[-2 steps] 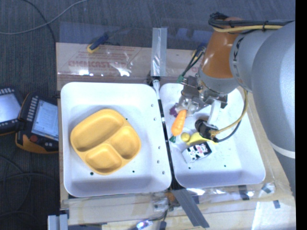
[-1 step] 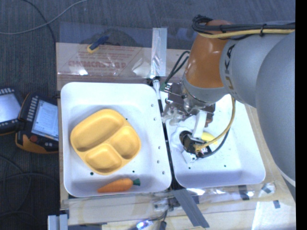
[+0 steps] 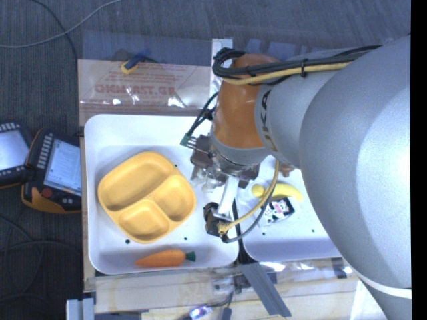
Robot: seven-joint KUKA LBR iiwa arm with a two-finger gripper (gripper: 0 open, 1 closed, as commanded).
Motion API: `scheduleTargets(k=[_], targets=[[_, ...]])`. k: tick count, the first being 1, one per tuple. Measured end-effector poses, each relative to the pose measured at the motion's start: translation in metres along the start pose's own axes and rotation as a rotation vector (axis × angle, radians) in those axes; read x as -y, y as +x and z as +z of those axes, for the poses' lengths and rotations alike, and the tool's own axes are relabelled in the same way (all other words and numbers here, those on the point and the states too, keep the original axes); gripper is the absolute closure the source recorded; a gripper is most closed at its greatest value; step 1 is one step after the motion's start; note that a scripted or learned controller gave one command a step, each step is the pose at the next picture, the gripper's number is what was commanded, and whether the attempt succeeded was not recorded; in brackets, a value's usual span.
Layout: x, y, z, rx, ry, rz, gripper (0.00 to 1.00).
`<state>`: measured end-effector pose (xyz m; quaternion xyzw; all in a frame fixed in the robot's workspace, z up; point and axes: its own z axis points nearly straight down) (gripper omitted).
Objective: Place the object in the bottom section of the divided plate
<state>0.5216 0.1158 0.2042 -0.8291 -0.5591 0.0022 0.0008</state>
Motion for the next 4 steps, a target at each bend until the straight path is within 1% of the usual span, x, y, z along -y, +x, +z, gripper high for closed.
scheduleTargets(k=[1,2,3,4], targets=[[-0.005,0.029,0.109,-0.022,-0.018,0.242,1.00],[0.000,-0.077,0.022,0.001,0.000,0.077,1.00],[0.001,-0.077,0.022,0.000,0.001,0.076,0.00],[-0.039,-0.125,0.009,0.001,0.000,-0.057,0.00]])
